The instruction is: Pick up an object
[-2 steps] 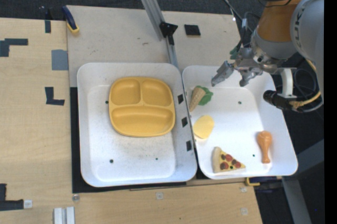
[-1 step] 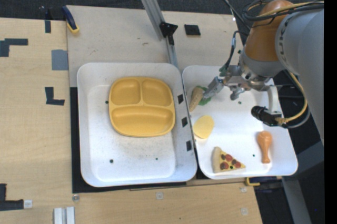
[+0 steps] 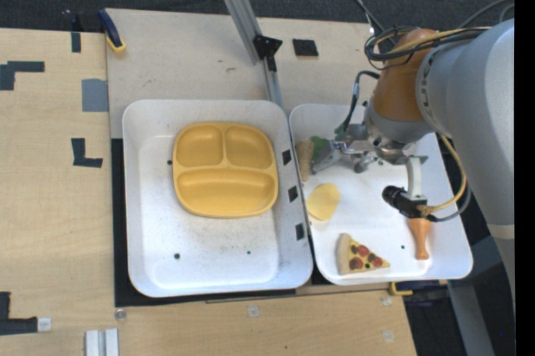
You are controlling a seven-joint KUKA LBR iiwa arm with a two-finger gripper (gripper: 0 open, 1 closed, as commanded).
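Over right bin [image 3: 451, 262], end effector [image 3: 355, 152] low near its upper left corner; finger state cannot be told. Just left: green-topped toy [image 3: 311, 149]. Below: yellow chip [image 3: 323, 201], then pizza slice [image 3: 359, 255]. Lower right: carrot [image 3: 420, 236]. Far left: yellow divided plate [image 3: 226, 170].

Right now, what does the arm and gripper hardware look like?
The arm is a bulky light-grey shell with an orange band above the wrist. Black and yellow cables loop over the band. The gripper is bare silvery metal.
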